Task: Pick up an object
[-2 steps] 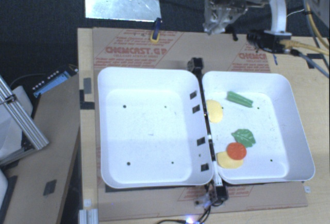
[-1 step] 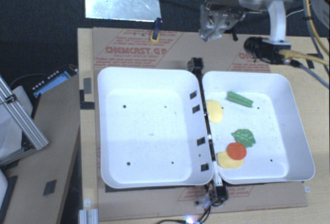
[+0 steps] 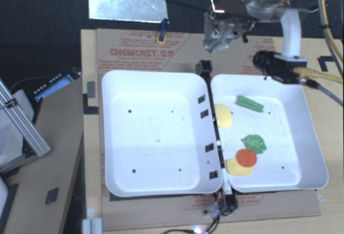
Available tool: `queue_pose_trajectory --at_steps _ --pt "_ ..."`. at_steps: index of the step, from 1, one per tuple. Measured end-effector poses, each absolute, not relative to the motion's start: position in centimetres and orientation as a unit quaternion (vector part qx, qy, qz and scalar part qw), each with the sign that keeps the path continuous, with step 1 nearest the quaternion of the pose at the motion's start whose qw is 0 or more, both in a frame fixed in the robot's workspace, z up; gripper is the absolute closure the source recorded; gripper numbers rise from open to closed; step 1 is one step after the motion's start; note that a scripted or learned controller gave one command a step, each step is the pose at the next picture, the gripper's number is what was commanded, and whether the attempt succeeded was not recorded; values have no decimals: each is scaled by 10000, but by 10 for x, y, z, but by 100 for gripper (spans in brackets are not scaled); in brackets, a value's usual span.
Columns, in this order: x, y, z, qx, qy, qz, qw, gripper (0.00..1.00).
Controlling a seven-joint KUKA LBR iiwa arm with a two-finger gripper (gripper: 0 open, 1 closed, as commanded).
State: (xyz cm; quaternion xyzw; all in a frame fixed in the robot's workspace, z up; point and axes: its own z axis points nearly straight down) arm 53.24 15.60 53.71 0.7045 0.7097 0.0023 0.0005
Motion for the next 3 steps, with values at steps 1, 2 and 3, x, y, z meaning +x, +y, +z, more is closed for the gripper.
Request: queue_pose_trajectory --at_steps 1,2,3 --pt "489 75 527 7092 7050 8 9 100" --pt "486 83 535 7061 7081 14 8 100" --pt "486 93 535 7058 7084 14 4 100"
